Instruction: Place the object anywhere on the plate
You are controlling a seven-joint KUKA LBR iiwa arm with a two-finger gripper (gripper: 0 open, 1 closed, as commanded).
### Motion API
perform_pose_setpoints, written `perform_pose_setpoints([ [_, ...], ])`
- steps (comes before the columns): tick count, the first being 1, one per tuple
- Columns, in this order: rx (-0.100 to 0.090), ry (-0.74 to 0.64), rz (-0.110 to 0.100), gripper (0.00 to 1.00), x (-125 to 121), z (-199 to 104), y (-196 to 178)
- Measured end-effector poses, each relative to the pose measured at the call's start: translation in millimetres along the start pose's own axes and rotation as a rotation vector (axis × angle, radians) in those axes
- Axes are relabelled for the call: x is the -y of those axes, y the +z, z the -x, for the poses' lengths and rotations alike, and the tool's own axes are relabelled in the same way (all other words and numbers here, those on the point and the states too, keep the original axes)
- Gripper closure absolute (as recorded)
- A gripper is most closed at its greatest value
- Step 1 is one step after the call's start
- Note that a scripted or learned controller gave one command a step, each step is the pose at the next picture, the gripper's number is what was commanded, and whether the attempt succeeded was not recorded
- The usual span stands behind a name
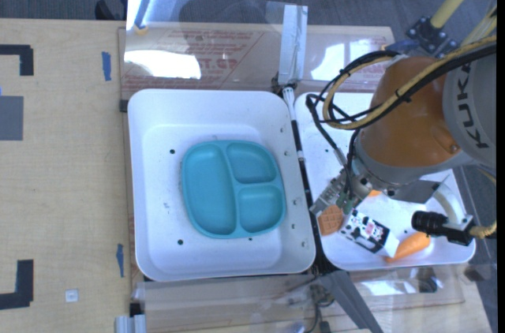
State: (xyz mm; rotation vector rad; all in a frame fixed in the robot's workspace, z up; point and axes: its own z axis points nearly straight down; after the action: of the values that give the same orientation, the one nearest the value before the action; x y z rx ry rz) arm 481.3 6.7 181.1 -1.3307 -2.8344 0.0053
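The teal plate [233, 187] sits in the middle of the left bin [150, 126], a smooth, glossy piece of moulded plastic with rounded corners and three compartments: one long section on its nine o'clock side and two smaller ones stacked on the three o'clock side. The left bin is shallow, white and softly rounded at its corners, with a few small dark dots on its floor.

The arm, its bulbous orange band [410, 114] draped in black and yellow cables, reaches over the right bin [451, 255]. The gripper [331, 205] hangs low near that bin's nine o'clock edge, close to the divide between the two bins; I cannot tell from here how its fingers stand.

Just below the gripper, at about six o'clock from it, lies a small orange waffle-textured piece [330, 222], flat and roughly square. Beside that, toward four o'clock, rests a flat white card with black markings [366, 231], tilted. Further toward the bin's five o'clock corner lies a smooth orange carrot-shaped object [410, 246], tapered.
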Motion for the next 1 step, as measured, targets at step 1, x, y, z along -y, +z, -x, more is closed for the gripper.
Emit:
perform_pose_setpoints([
  [1, 0.009, -0.024, 0.006, 1.0, 76.0, 88.9, -70.5],
])
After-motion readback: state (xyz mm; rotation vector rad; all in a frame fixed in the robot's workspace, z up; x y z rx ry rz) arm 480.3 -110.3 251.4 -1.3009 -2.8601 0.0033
